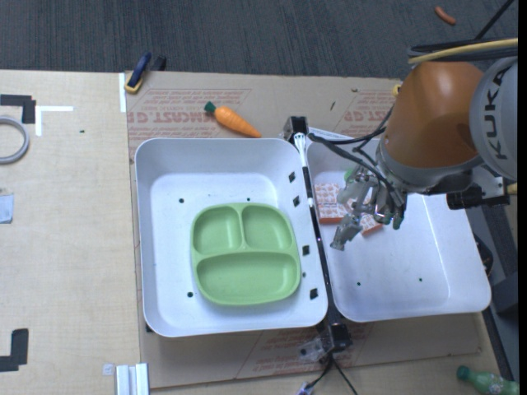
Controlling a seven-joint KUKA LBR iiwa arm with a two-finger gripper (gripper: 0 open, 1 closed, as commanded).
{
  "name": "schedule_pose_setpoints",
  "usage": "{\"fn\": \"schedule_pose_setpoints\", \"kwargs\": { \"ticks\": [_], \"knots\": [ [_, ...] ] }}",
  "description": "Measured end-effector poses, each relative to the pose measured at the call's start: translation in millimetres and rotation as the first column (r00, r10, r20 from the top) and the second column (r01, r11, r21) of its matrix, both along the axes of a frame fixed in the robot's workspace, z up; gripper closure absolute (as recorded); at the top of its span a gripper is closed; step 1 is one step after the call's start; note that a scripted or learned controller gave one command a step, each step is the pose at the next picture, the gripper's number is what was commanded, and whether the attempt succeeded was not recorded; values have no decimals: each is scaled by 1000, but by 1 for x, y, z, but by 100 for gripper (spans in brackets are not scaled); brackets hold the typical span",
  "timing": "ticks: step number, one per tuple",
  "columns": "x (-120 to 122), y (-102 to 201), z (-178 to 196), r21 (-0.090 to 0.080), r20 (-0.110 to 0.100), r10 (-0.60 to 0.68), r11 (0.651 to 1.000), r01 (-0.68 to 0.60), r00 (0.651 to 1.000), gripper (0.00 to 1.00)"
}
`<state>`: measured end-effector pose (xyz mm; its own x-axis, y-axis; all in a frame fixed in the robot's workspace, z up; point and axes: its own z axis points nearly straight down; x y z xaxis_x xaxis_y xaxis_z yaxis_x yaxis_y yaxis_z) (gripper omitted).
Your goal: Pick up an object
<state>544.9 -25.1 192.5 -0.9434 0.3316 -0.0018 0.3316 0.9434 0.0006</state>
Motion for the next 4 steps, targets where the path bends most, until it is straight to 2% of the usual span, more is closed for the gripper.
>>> {"fn": "schedule_pose_setpoints", "kwargs": {
  "ticks": [4],
  "knots": [
    [0,0,0,0,0,0,1000,0,1000,0]
  ]
}}
